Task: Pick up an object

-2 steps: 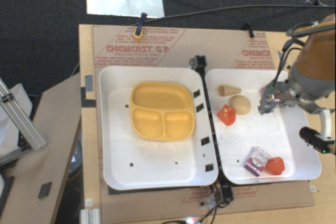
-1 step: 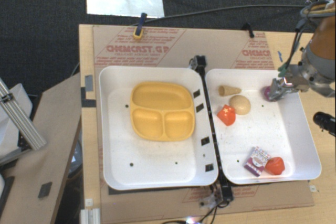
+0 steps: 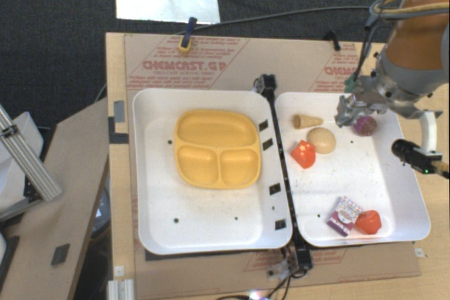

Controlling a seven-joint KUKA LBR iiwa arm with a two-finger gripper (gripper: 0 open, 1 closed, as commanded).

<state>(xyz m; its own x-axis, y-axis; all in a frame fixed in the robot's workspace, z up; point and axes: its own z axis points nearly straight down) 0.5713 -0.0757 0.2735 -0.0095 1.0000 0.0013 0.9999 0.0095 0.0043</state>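
Note:
The right bin (image 3: 394, 179) holds a tan cone (image 3: 306, 121), a cream ball (image 3: 322, 140), a red block (image 3: 304, 154), a purple round fruit (image 3: 365, 125), a purple-and-white packet (image 3: 344, 215) and a red-orange piece (image 3: 368, 222). My gripper (image 3: 350, 111) hangs at the bin's far side, just left of the purple fruit and right of the cone. I see nothing between its fingers.
The left bin (image 3: 155, 221) carries a yellow three-compartment tray (image 3: 216, 149). A black clamp strip (image 3: 278, 158) runs along the seam between the bins. A black fixture (image 3: 416, 154) juts over the right bin's right rim. Cables cross the bench behind the bins.

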